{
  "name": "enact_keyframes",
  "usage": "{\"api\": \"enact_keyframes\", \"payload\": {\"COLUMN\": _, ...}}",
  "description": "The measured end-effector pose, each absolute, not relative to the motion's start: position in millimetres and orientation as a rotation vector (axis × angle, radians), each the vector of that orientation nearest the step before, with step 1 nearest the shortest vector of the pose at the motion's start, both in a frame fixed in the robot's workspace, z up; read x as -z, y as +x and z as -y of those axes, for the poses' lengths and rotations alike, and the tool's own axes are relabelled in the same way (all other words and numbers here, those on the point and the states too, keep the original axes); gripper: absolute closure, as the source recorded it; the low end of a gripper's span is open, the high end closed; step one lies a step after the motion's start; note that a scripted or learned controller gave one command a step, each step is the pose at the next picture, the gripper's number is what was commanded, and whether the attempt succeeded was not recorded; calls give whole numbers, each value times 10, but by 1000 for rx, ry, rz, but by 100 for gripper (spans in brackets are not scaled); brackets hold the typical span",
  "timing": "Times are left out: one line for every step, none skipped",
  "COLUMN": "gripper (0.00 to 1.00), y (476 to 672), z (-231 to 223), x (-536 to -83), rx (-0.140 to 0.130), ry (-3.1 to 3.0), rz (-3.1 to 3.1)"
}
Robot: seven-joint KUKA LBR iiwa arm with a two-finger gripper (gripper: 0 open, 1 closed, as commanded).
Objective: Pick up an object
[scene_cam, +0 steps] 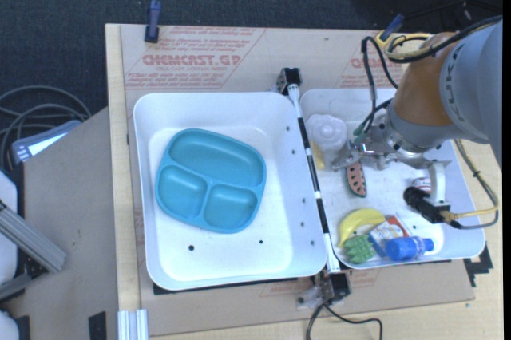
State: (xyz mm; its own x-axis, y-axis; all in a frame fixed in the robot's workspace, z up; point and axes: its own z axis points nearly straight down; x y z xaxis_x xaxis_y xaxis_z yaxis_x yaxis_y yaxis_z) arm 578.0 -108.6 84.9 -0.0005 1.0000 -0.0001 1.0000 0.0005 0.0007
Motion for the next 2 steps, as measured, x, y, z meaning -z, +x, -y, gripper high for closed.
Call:
{"api": "enact_keyframes", "payload": {"gripper": 100, "y": 5782, "z": 1086, "x": -946, "rx": -1, "ry": 2219, "rz": -2221}}
{"api": "enact_keyframes", "payload": {"gripper": 100, "y": 5285, "z": 317, "x": -1846, "rx": -1, "ry": 2221, "rz": -2223}}
